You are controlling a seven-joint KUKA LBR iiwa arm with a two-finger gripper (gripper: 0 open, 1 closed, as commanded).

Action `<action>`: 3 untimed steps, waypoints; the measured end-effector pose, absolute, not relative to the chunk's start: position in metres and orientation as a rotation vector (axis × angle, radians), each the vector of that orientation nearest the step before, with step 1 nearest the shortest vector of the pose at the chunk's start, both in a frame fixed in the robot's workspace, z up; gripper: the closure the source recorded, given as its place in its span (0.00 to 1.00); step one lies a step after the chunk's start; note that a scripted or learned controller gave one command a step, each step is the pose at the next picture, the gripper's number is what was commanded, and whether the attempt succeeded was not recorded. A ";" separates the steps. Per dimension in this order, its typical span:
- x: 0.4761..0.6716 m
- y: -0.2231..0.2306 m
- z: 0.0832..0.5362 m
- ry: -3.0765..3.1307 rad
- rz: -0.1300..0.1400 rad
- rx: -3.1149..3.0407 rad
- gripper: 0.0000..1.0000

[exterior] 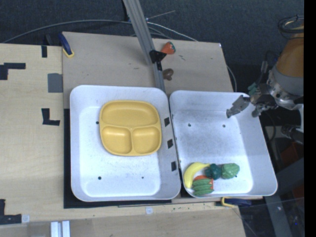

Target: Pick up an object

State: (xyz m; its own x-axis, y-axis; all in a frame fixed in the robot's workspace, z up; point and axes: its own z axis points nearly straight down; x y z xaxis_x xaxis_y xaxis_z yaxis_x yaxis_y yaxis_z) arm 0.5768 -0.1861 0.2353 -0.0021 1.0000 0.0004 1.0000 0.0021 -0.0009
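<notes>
The grey arm with its orange band [294, 53] is reaching in from the right, and its hand [243, 106] is hovering over the upper right part of the right-hand shallow white plastic bin [207, 132], close to that bin's far rim. Whether the hand's two parts are standing apart or together I cannot tell, since the tip is showing as a small dark shape; nothing is visible between them, so I am judging it to be carrying nothing. The things to be picked are lying bunched in the near corner of the same bin, well apart from the hand: a yellow curved toy banana [193, 172], a dark teal knobbly toy [214, 171] just beside it, a lighter green lumpy toy vegetable [230, 170] to the right of that, and a small red-and-green toy [203, 184] sitting nearest the front rim. They are touching or nearly touching one another, probably because the bin's sloping walls are letting loose items gather in the low corner. That crowding is making a clean grasp harder, as a descent there is likely to nudge neighbours. In the left-hand shallow white bin [89, 177], a yellow plastic divided plate with three compartments [131, 127] is resting flat toward the far side. Both bins are sitting side by side on the pale wooden tabletop [29, 152].
</notes>
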 end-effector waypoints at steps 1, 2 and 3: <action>0.577 -0.186 0.235 -2.224 0.001 -2.218 0.00; 0.573 -0.187 0.191 -2.220 0.006 -2.217 0.00; 0.570 -0.176 0.138 -2.219 0.006 -2.216 0.00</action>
State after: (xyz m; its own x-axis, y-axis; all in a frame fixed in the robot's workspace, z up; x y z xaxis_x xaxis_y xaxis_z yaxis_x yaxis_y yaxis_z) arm 0.5703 -0.1759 0.1385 -0.0015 1.0000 0.0013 1.0000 0.0015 -0.0071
